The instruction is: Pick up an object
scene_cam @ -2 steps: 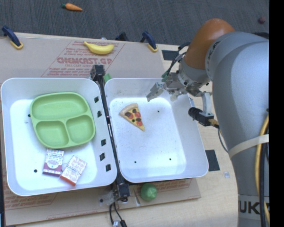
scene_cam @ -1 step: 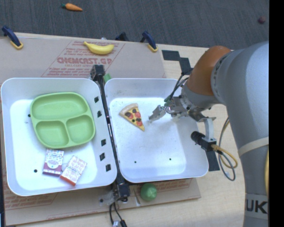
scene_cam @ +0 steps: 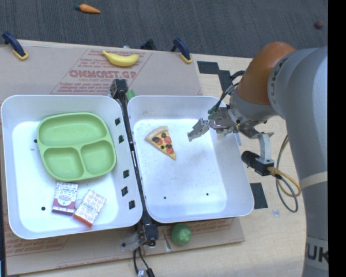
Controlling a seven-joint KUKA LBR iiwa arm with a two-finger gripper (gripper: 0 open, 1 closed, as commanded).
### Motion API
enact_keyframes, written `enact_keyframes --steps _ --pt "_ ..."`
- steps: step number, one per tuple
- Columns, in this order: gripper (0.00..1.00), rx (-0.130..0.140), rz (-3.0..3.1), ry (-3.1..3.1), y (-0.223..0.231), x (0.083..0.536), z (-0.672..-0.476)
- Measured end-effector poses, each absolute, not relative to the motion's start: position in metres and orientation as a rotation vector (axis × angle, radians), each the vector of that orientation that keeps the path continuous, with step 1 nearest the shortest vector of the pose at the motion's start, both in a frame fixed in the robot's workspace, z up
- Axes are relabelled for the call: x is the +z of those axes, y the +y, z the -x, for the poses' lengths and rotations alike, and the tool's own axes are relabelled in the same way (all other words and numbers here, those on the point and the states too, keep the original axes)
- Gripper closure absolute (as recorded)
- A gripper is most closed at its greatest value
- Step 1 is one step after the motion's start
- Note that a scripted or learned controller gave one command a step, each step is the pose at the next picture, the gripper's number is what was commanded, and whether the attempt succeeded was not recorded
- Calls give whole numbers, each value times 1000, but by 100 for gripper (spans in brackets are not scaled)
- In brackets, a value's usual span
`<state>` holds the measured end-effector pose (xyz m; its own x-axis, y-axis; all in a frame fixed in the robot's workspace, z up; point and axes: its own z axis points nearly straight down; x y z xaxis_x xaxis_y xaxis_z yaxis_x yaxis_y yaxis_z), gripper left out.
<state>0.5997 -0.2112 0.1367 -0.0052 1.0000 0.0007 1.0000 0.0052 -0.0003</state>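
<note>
Two white bins [scene_cam: 230,172]: one pizza slice [scene_cam: 162,142], two packets [scene_cam: 78,202]

Red print on the cardboard sheet [scene_cam: 86,68] under my bins reads "CHEMCAST GP"; the smaller red lines around it are too fine for me to read. Near the bottom right, my own grey arm [scene_cam: 317,154] bears white letters cut off at the edge, showing "UK". The two small packets [scene_cam: 78,202] carry print I cannot read.

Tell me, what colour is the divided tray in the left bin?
The tray is light green, seen clearly in the camera view.
</note>
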Motion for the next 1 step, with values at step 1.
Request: enact_keyframes --steps 1 --pt "0 4 2213 -2226 -211 113 -554"
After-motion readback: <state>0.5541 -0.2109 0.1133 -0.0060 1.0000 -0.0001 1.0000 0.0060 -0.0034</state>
